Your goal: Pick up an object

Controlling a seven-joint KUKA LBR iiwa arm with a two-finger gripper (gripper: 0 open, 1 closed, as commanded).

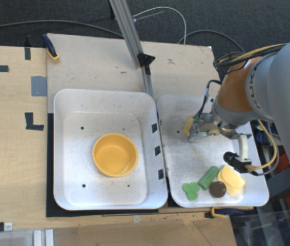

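Jaws of the gripper (199, 129) sit low in the right bin (175, 111), their state not discernible, well apart from the toys at its near corner, where the green block (208, 178) looks light, rigid and best taken across its narrow sides.
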